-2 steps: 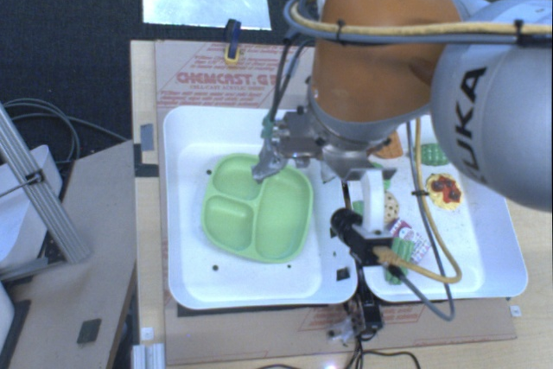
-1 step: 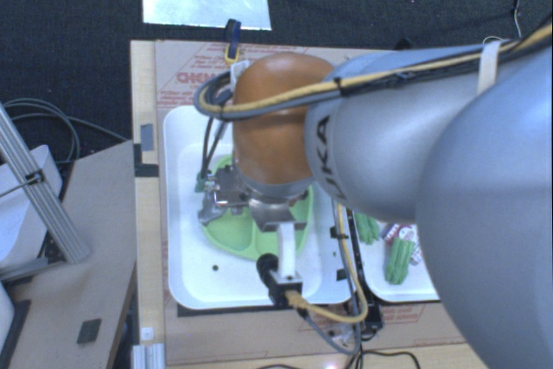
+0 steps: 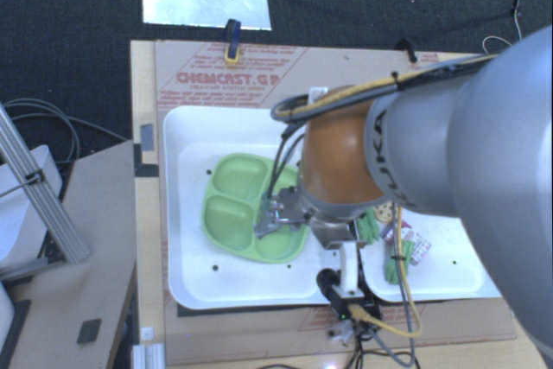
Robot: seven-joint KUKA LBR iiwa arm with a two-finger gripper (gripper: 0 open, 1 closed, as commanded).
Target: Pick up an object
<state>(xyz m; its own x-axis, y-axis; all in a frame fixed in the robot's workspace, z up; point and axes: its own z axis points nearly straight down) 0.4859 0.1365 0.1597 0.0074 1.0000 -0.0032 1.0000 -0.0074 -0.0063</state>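
Note:
A light green divided plate (image 3: 235, 205) lies in the left white bin (image 3: 186, 186). My gripper (image 3: 273, 218) hangs over the plate's right edge, low and close to it. The grey arm with its orange band (image 3: 337, 160) covers the seam between the two bins and hides the plate's right rim. Nothing shows in the gripper's grasp.
In the right bin (image 3: 458, 272), partly hidden by the arm, lie a green item (image 3: 369, 226), a small patterned packet (image 3: 416, 247) and another green piece (image 3: 394, 269). Cables (image 3: 371, 320) hang by the front edge. A cardboard sheet (image 3: 229, 75) lies behind the bins.

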